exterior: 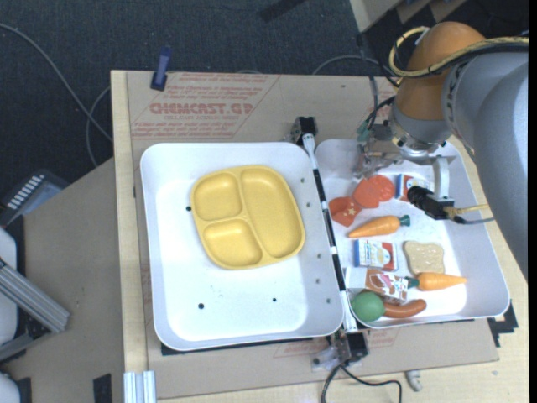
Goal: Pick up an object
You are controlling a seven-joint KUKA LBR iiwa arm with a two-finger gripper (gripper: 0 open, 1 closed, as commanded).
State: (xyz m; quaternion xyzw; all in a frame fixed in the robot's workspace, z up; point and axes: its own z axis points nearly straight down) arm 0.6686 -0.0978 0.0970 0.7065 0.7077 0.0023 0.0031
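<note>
A dark blue-grey carpet is spreading out on the far left, with a thin cable trailing across it, and a grey metal bar is poking in at the near left corner. The table point(126, 225) is showing as pale wood, topped by a brown board point(210, 107) printed with red lettering, and a small blue clip point(160, 68) is sitting at the board's far left corner.

On the left half, a shallow white bin point(168, 300) is lying flat, and a yellow divided plate point(247, 217) with three compartments is resting inside it, a little toward the far side. A few small dark specks are dotting the bin's floor near the plate.

Moving right, a second white bin point(487, 296) is sitting just beside the first, their rims touching along a dark seam. It is holding a scatter of toy food. A red round piece point(372, 191) is lying at the far side, touching a smaller red piece point(342, 211) to its left. Nearer, an orange carrot point(376, 226) with a green tip is lying crosswise. Below it a small carton point(372, 253) is sitting beside a slice of toast point(424, 257). A second carrot point(438, 282) is lying nearer, and a green ball point(367, 306) is resting at the near left corner, touching a reddish sausage point(403, 310).

At the far right, the grey arm with its orange band point(436, 65) is leaning over the bin. The pincer point(375, 159) is hanging just above the red round piece; I cannot tell how wide it is set.
</note>
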